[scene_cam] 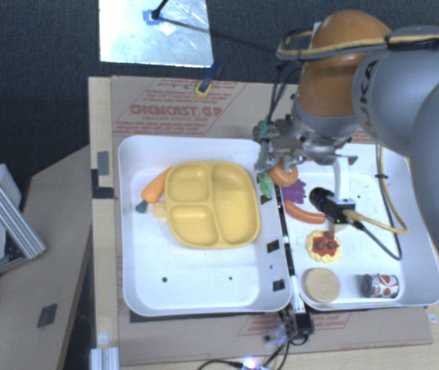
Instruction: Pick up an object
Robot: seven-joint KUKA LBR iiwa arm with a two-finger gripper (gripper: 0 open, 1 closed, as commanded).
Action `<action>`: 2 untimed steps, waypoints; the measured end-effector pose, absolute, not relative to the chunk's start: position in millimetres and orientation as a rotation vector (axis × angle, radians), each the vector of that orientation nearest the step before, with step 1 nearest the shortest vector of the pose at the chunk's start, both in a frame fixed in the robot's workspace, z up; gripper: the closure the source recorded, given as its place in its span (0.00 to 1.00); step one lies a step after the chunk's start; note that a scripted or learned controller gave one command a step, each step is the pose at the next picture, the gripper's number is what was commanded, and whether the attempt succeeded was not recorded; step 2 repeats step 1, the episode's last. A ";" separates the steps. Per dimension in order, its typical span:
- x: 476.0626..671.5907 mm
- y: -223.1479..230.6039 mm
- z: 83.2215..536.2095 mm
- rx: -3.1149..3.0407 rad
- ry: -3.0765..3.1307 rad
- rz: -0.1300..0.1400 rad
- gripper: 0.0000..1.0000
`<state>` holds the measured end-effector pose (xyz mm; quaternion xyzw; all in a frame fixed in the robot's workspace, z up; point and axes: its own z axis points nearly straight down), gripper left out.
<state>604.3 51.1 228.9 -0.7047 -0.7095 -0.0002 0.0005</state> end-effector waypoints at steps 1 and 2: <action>604.2 50.8 223.4 -2.217 -2.226 0.000 1.00; 604.2 50.8 223.4 -2.217 -2.226 0.000 1.00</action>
